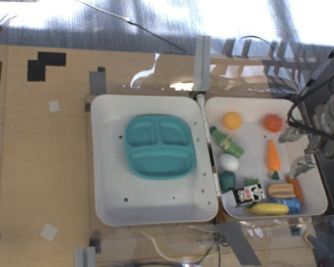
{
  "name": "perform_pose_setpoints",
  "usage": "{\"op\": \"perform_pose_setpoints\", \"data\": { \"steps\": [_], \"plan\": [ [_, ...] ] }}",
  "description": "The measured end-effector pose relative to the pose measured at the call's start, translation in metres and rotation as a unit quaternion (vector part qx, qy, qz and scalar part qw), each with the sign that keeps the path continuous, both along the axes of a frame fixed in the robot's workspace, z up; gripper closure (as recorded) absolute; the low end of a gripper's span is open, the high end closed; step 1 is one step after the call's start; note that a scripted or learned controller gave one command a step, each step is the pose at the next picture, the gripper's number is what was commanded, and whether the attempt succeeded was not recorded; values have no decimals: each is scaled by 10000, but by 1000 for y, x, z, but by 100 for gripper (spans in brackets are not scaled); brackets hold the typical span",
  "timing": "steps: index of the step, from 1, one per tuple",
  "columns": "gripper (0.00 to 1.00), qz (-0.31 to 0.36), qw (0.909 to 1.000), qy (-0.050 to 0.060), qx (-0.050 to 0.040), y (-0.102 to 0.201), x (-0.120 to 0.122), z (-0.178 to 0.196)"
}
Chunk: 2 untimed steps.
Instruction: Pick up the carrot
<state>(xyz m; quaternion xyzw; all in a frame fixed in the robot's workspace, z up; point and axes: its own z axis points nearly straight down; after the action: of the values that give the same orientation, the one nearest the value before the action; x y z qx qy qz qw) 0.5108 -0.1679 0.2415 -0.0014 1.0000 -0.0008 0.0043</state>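
At the right edge of the right bin, gripper: I see the gripper (300, 152) hanging over the rim, its two metal fingers spread apart with nothing between them.
Arm: I see the grey arm (329, 102) coming in from the right, cables looping above the wrist.
Carrot: the carrot (274, 158) lies in the right bin (256, 105), just left of the gripper and apart from it, green end toward the front edge.
Near the carrot: I make out a red tomato (273, 123) toward the back edge and an orange ball (232, 120) left of that.
Front right corner: a bread roll (281, 191), a yellow banana (270, 208), a small black-and-white carton (249, 194).
Left edge of that bin: a green bottle (226, 142), a white egg (229, 162), a dark green piece (227, 181).
Left bin: I see a teal divided plate (160, 146) lying in the middle of the left bin (108, 166).
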Motion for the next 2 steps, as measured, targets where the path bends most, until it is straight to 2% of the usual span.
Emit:
{"op": "perform_pose_setpoints", "data": {
  "steps": [1,2],
  "plan": [
    [0,687,9976,49,16,-16,18,-109],
    [0,245,9997,-26,-6,-10,26,-152]
  ]
}}
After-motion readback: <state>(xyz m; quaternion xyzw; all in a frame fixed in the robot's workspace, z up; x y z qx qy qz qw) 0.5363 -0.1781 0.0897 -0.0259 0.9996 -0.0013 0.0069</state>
